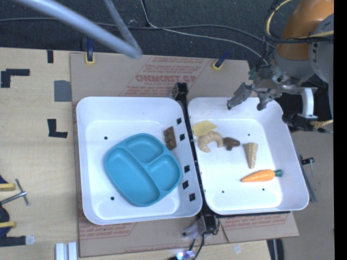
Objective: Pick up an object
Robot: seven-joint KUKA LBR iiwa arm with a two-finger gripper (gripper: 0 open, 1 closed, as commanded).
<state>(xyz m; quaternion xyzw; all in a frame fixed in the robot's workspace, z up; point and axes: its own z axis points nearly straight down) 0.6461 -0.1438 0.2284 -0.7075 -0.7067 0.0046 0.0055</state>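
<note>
Nearest the lens, at the front of the right bin (293, 196), lies a carrot (259, 175), well apart from the gripper (248, 101) hanging over that bin's far rim.

Both fingers are spread wide with nothing between them, so nothing is held yet. From the fingertips every candidate lies toward the camera and slightly left: one croissant (210, 140) touching one yellow chip (203, 127), one small brown piece (231, 143) just beside it, one cone (250, 154) standing lengthwise front to back, and the one carrot with its long axis running left to right. I judge the croissant cluster the nearer reach. Over in the left bin (87, 145) sit one blue divided plate (142, 168) and one brown block (170, 138) against the shared edge.
</note>
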